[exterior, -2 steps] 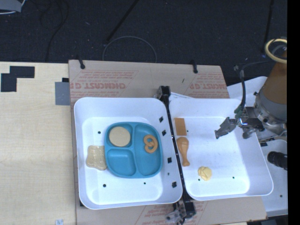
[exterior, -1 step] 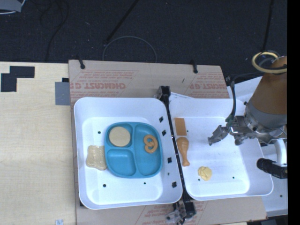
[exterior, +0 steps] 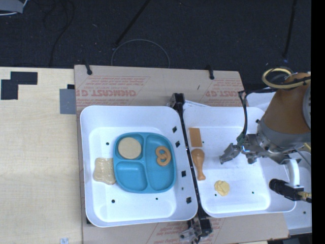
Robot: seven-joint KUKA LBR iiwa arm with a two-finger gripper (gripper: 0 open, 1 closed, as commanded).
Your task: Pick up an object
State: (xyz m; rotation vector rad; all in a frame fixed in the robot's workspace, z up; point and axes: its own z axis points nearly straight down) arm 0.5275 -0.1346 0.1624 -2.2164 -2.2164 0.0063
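Progress is nil: the end effector [exterior: 238, 152] hangs at three o'clock over the right bin [exterior: 254, 206], its grip state unreadable, while the drumstick [exterior: 198, 163], yellow piece [exterior: 222, 188] and orange block [exterior: 195, 136] lie ungrasped.

You're looking at a robotics lab bench: two white bins [exterior: 96, 136] clamped on cardboard [exterior: 152, 88], loose cables [exterior: 137, 47] over dark carpet [exterior: 167, 19], toy food in a blue divided tray [exterior: 144, 179].
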